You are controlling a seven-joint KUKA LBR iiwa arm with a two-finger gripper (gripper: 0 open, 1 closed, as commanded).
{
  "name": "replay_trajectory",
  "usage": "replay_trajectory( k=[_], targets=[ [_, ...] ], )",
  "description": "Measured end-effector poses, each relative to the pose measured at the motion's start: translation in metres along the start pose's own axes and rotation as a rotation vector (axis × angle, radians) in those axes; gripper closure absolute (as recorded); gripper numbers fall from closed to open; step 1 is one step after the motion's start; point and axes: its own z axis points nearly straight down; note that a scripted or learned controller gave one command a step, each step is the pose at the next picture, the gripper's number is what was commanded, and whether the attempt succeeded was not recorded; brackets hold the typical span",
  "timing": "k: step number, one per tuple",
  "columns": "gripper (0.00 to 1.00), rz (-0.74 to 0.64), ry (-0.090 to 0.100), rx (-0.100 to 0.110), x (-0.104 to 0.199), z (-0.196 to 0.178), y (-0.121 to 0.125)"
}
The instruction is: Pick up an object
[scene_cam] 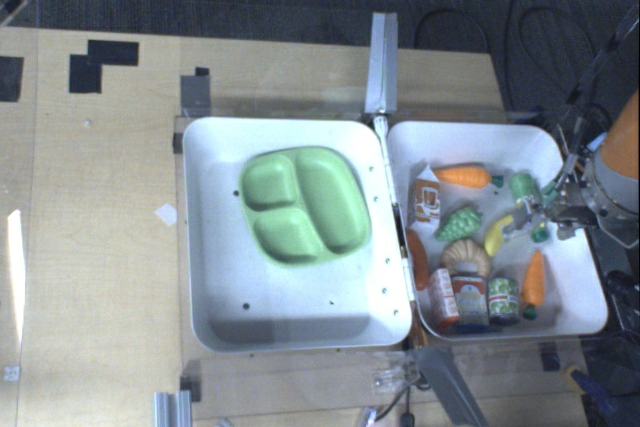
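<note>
The right bin (575,310) holds several toy foods. An orange carrot (465,177) lies at the back, beside a small carton (427,201). A green bunch (460,223), a yellow banana (495,236) and a round bun (467,256) sit in the middle. Two cans (468,296) (503,299) stand at the front, with a second carrot (534,278) to their right. A brown sausage (418,261) lies along the left wall. My gripper (538,217) hangs low over the bin's right half, just right of the banana and below a green piece (523,185). Nothing is visibly held.
The left bin (215,315) carries a green divided plate (303,203). A metal divider post (382,65) stands between the bins at the back. The arm with its orange band (622,143) comes in over the right bin's right wall. Cables lie on the floor behind.
</note>
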Motion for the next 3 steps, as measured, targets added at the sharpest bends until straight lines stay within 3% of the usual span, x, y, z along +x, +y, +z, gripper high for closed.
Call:
replay_trajectory(
  k=[1,2,3],
  targets=[
    [0.00,-0.017,-0.001,-0.002,-0.024,0.094,0.009],
    [1.00,-0.017,-0.001,-0.008,-0.024,0.082,0.011],
    [1.00,-0.001,-0.001,-0.004,0.022,-0.032,0.104]
  ],
)
